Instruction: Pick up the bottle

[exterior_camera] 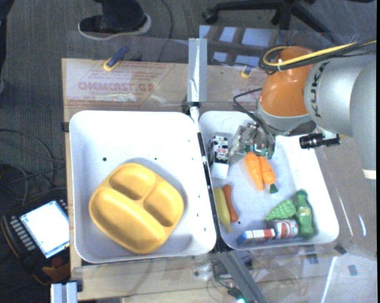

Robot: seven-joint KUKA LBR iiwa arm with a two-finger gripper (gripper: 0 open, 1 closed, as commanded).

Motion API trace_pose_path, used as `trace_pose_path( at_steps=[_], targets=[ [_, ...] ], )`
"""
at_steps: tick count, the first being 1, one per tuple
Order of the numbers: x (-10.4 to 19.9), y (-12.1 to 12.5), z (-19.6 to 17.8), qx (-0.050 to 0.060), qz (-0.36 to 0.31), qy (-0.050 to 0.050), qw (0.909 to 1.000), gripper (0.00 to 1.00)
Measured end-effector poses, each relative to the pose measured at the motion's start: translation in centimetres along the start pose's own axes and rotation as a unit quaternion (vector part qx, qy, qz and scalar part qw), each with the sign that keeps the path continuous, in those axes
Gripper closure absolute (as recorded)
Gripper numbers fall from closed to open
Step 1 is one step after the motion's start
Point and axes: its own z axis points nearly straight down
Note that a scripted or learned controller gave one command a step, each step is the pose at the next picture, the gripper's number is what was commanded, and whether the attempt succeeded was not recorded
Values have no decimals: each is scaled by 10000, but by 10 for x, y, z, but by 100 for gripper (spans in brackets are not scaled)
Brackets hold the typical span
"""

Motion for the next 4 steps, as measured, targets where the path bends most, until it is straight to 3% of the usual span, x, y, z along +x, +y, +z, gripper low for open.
trace_pose_path(
  at_steps=[1, 2, 3, 4],
  targets=[
    [8, 29, -42, 63, -341, -63, 9994, 100],
    [19, -13, -1, -16, -1480, -9, 9890, 100],
    [0, 4, 0, -6, -1984, 3, 9801, 100],
    [-21, 48, -95, -38, -2629, 47, 9648, 100]
  ],
)
